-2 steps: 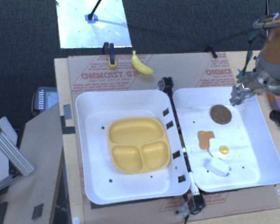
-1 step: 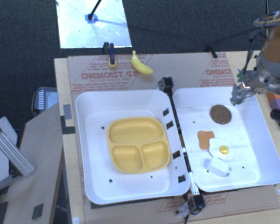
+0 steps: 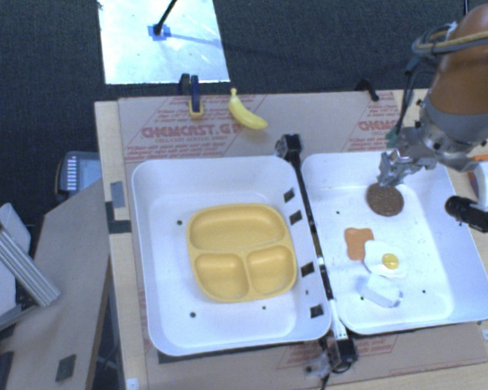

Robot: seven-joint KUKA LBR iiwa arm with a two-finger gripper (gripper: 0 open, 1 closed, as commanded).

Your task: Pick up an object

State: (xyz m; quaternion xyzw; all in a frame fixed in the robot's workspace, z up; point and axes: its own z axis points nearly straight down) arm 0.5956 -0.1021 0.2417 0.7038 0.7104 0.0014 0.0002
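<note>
While the gripper (image 3: 391, 172) hangs low over the brown disc (image 3: 386, 201) near the far edge of the right bin (image 3: 459, 253), nothing is lifted yet; whether it is open I cannot tell. Toward the near edge lie an orange piece (image 3: 357, 240), a fried egg (image 3: 385, 261) and a white block (image 3: 383, 292), well clear. The left bin (image 3: 161, 264) carries a yellow tray (image 3: 236, 251).

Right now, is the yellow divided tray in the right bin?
No, the yellow tray sits in the left bin.
</note>
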